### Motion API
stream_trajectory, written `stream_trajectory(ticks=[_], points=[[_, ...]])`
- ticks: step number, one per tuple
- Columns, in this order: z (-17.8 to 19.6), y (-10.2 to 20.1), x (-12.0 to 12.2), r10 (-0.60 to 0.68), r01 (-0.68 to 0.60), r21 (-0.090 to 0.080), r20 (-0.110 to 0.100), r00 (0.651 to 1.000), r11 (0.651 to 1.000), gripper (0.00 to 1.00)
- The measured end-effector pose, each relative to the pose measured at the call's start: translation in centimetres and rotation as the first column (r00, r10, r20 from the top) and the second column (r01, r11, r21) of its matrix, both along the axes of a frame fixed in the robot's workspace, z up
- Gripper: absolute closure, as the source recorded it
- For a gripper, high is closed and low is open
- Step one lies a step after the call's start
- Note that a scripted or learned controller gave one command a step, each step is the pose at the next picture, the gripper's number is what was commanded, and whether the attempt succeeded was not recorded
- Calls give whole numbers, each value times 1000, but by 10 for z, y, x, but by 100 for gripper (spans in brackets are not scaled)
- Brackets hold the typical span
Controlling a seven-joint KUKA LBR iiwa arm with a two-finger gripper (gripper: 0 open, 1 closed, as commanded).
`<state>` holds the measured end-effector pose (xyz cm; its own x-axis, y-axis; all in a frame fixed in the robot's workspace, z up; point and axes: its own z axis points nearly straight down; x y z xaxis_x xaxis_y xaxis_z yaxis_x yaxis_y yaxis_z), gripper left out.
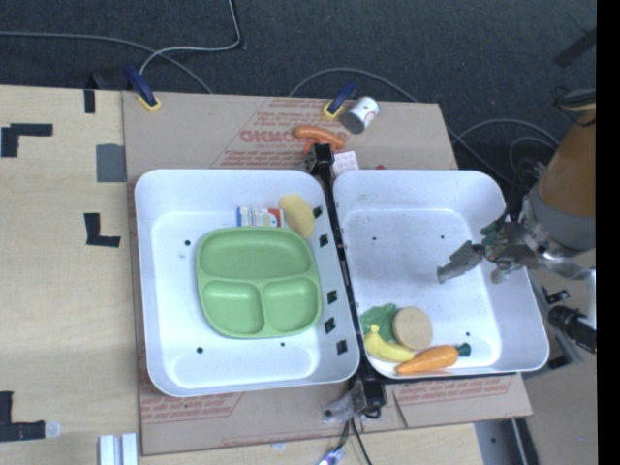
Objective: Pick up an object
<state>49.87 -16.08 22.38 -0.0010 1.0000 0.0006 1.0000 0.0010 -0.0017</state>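
In the right bin (426, 211), several toy foods are clustered at the near edge: a green leafy piece (379, 317), a round tan bun (413, 327), a yellow banana (387, 350) and an orange carrot (429, 359). My gripper (477, 267) hangs over the right side of this bin, up and to the right of the cluster. It is open, with one grey finger (453, 265) reaching left and nothing between the fingers. The left bin (160, 260) has a green divided plate (259, 281), a yellow lemon-like piece (298, 215) and a small box (257, 217).
The arm's orange band and grey wrist (570, 187) rise at the far right. Behind the bins lie an orange object (320, 135), a grey cylinder (360, 114) and two blue-and-yellow clamps (143, 90). Black clips (335, 289) run along the seam between the bins.
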Motion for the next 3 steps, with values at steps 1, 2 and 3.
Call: stream_trajectory(ticks=[1, 2, 3], points=[[-137, 64, -7, 1, -1, 2, 4, 1000, 1000, 0], [-126, 62, -5, -1, 1, -2, 9, 1000, 1000, 100], [-39, 73, 77, 0, 0, -2, 2, 1000, 1000, 100]])
